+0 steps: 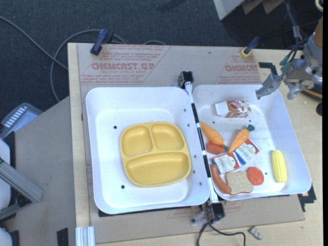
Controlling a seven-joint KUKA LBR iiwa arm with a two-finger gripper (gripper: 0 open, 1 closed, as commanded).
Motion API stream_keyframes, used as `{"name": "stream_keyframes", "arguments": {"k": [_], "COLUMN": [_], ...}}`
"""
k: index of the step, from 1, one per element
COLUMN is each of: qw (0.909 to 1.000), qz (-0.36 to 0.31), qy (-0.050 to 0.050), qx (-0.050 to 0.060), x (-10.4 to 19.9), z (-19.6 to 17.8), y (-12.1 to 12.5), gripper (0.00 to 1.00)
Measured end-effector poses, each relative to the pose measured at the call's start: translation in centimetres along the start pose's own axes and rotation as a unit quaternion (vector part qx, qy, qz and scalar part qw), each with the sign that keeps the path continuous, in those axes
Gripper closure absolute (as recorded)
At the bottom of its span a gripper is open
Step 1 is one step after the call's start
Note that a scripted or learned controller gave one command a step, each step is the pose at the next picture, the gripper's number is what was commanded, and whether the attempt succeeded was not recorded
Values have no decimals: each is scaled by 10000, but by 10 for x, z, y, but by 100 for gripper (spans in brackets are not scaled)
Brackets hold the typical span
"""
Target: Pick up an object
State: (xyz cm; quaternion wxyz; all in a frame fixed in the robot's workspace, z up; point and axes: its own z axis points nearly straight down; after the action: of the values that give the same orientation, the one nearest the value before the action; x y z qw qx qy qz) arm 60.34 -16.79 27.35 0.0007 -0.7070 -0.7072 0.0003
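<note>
The arm is reaching in from the right edge and hanging over the upper right corner of the right bin point(294, 137), with the gripper point(279, 86) sitting above the bin's far rim. Its two grey fingers are standing spread apart, one slanting down toward the left and one toward the right, and nothing is lying between them.

The toy foods are lying below and left of it, inside the right bin. A small carton point(233, 108) is resting nearest, apart from the gripper. Farther down, two carrots point(240, 139), what may be snack packets point(234, 159), a bread slice point(239, 182), a tomato point(255, 176) and a corn cob point(279, 165) are clustering. The left bin point(102, 137) is holding a yellow divided plate point(155, 152).
</note>
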Motion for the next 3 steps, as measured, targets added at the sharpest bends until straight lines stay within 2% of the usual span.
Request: {"name": "stream_keyframes", "arguments": {"k": [1, 2, 3], "qw": [10000, 10000, 9999], "qz": [-1, -4, -9], "qy": [0, -10, -15], "qx": [1, -73, -110], "x": [23, 27, 28], "z": [97, 174, 160], "y": [0, 61, 64], "gripper": [0, 0, 100]}}
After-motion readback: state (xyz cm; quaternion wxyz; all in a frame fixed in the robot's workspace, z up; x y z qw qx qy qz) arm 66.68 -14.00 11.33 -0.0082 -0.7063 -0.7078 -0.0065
